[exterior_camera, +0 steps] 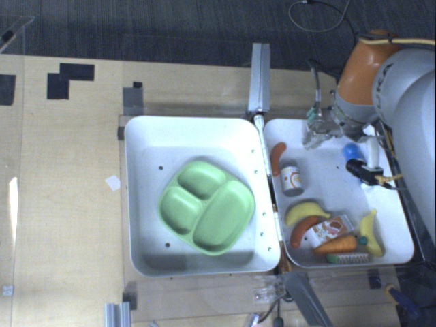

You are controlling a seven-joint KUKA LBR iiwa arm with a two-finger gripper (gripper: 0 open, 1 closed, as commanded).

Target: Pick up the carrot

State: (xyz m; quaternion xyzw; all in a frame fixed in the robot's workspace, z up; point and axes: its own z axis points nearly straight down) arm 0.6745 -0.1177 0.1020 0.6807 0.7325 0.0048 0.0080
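Dark carpet (pixel 136 19) covers the floor at the back, with a thin cable (pixel 320 16) looped on it. Nearer is a pale wooden bench (pixel 61 182) with some flat black shapes (pixel 68 79) stuck on it. Two white bins sit side by side on the bench.

A small can (pixel 291 180) in the right bin (pixel 327 182) has a white label with an orange mark. The letters are too small to read. A packet (pixel 328 229) there has a red and white picture on it, and its words cannot be read either.

The carrot (pixel 338 244) is orange and lies near the front edge of the right bin. It is just beside the packet and rests partly on a green thing (pixel 349 258). Most of that green thing is hidden, so I cannot tell what it is. A yellow thing (pixel 370 234) lies at the carrot's thick end. It might be a banana, but it is hard to tell. A yellow banana (pixel 304 212) and a red sausage (pixel 303 231) lie on the other side of the packet. Another sausage (pixel 277 157) lies against the bin's left wall, just behind the can. A small blue thing (pixel 352 151) sits close to the arm (pixel 402 94), too blurry to name.

The left bin (pixel 143 251) holds a green plate (pixel 208 206) with three parts.

The gripper (pixel 319 138) hangs over the back of the right bin, well apart from the carrot. It looks shiny and blurry, and I cannot tell if it is open or closed. Nothing can be seen in it.
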